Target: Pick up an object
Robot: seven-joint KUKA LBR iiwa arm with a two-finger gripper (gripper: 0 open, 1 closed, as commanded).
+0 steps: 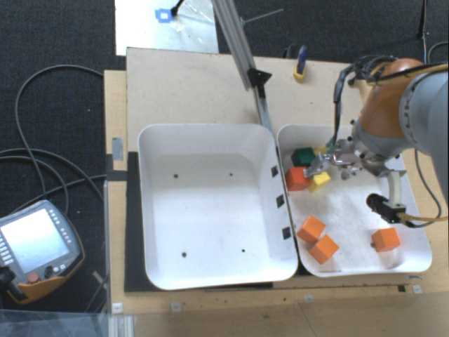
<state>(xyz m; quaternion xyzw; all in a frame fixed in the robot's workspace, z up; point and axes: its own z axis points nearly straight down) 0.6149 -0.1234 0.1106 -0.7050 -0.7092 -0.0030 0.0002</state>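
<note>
Two bins (pixel 210 135), six blocks (pixel 312 228)

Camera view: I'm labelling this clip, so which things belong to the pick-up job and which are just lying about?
Job:
gripper
right bin
green block
red block
yellow block
three orange blocks

Lying about:
left bin
teach pendant
floor cables
blue clamp

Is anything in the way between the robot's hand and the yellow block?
Nothing visible. The hand hangs right over the yellow block in the right bin, with no gap for anything to sit in. But a red block and a green block crowd close on its left and could get bumped.
</note>
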